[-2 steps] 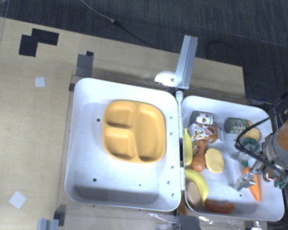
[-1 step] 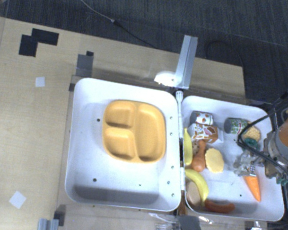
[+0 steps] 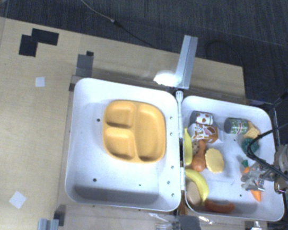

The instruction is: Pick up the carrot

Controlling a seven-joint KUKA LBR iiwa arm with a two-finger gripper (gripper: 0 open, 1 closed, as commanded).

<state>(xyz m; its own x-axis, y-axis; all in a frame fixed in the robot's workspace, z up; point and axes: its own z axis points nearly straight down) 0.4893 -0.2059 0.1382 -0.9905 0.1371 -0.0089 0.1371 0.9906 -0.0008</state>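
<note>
Far to the left of the gripper, the pale wooden table (image 3: pixel 17 136) carries a few black marks and small white squares. Nearer, the left shallow white plastic bin (image 3: pixel 77 182) holds a yellow three-compartment plastic tray (image 3: pixel 132 130), well apart from the gripper. A grey metal post (image 3: pixel 186 59) rises behind the seam between the bins, and dark carpet lies beyond the table.

The right white bin (image 3: pixel 268 213) is crowded. To the gripper's left lie a yellow toy banana (image 3: pixel 198 180), a brown drumstick-shaped toy (image 3: pixel 199 155), a round pale yellow disc (image 3: pixel 214 161) and a reddish-brown sausage (image 3: pixel 219 206). Behind and left of it sit a red-and-white printed carton (image 3: pixel 204 125) and a small dark green tin can (image 3: pixel 237 125).

The silver two-finger gripper (image 3: pixel 254 179) hangs low over the bin's right part, with cables trailing to the grey arm. How wide it stands cannot be told, and nothing is plainly held. The small orange carrot (image 3: pixel 256 195) lies just in front of the gripper, touching or nearly so, its tip pointing towards the bin's front wall.

The carrot is small and tapered, so the grasp likely wants to centre on its thicker part and close across its width. The nearby bin wall could crowd the approach.
</note>
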